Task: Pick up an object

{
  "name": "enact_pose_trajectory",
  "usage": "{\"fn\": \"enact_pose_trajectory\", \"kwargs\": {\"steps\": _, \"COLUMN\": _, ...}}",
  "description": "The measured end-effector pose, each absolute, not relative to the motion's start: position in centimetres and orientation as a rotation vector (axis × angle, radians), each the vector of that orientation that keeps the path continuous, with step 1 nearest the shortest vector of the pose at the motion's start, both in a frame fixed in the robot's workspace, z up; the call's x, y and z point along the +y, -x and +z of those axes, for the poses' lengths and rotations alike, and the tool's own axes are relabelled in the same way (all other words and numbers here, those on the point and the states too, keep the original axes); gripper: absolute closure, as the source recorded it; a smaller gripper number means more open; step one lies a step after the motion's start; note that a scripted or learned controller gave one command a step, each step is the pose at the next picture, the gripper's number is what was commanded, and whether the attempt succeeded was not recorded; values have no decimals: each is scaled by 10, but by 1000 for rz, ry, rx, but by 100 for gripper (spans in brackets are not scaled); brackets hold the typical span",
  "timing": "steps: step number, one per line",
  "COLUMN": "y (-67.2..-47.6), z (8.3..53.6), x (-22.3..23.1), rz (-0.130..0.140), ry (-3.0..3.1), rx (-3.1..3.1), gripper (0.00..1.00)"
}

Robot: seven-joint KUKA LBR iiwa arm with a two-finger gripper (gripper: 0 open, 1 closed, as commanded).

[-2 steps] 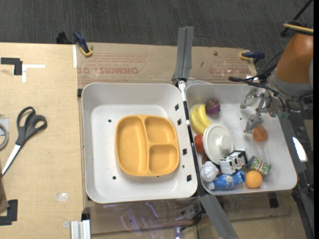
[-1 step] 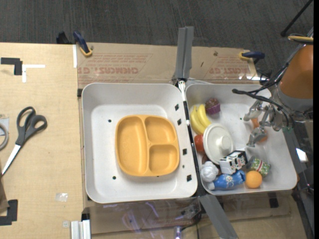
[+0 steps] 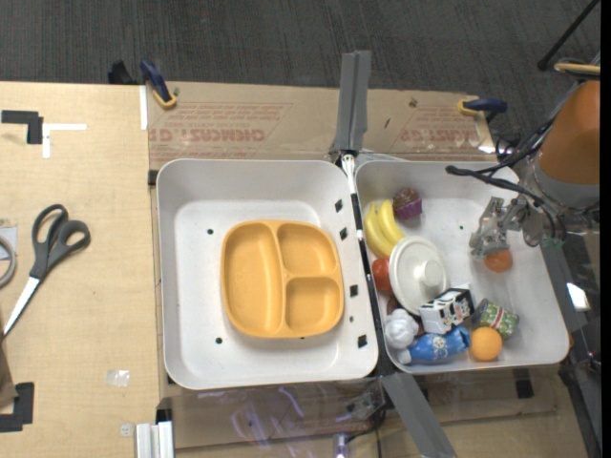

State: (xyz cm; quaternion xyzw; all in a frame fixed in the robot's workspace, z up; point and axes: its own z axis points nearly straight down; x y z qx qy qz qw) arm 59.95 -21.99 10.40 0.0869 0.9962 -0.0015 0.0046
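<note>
My gripper [image 3: 491, 239] hangs low over the right side of the right bin [image 3: 544, 284], reaching in from the right. A small orange ball [image 3: 498, 260] lies right at its tip, touching or nearly so; whether it is gripped is unclear. Further left in this bin are a yellow banana [image 3: 381, 225], a dark purple fruit [image 3: 408, 202], an upturned white bowl [image 3: 418, 271] and a red piece [image 3: 381, 273]. Along the front lie a black-and-white toy car [image 3: 447, 308], a white ball [image 3: 399, 329], a blue bottle [image 3: 434, 347], an orange [image 3: 486, 343] and a green packet [image 3: 497, 318].
The left bin [image 3: 191, 256] holds a yellow divided plate [image 3: 283, 278]. Scissors [image 3: 46, 248] lie on the wooden bench at the far left. A grey divider post [image 3: 353, 98] stands behind the seam between the bins. Bare bin floor shows behind the gripper near the back right corner.
</note>
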Motion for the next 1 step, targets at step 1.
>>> {"fn": "enact_pose_trajectory", "kwargs": {"steps": 1, "y": -640, "z": 93, "x": -115, "rz": 1, "ry": -473, "rx": 3101, "gripper": 100}}
